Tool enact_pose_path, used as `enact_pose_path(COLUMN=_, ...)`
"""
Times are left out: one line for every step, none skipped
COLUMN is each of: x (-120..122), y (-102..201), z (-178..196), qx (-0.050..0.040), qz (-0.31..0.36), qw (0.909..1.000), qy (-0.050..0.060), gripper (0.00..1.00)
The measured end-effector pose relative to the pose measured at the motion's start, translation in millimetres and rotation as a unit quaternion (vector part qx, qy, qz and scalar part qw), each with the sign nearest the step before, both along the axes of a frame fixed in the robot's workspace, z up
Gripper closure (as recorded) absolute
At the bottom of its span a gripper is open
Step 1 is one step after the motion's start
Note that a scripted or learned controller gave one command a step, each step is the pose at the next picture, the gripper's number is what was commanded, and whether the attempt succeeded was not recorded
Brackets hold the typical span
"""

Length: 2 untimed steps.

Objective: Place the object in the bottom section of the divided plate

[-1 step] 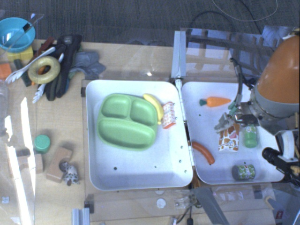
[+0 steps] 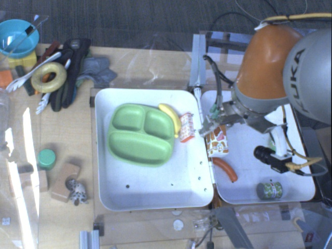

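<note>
A green divided plate [image 2: 140, 134] lies in the left bin [image 2: 155, 191]; its large bottom section faces the near side and two smaller sections sit behind it. A yellow banana [image 2: 170, 117] rests against the plate's right rim. Beside the banana stands a small red and white carton [image 2: 187, 127]. My gripper [image 2: 211, 122] hangs over the divide between the two bins, at the left edge of the right bin [image 2: 295, 188]. Just below it lies a brown and white carton [image 2: 218, 141], touching or very close to the gripper. The arm's bulk hides much of the gripper.
In the right bin, a red sausage [image 2: 226, 169] lies near the left wall and a green can [image 2: 270, 191] sits at the front. Cables and a black connector [image 2: 270, 155] trail from the wrist. A blue bowl [image 2: 18, 35], a yellow ring [image 2: 49, 77] and small toys sit on the bench at left.
</note>
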<state>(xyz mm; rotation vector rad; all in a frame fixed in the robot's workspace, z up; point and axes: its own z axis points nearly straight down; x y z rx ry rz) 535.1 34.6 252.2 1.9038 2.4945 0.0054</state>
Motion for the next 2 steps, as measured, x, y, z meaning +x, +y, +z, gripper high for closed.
enact_pose_path(x=39, y=48, z=-69, qx=-0.0002, qz=0.007, qw=1.0000, qy=0.002, gripper=1.00)
enact_pose_path(x=35, y=98, z=-131, qx=0.0022, qz=0.045, qw=0.9989, qy=-0.010, gripper=1.00)
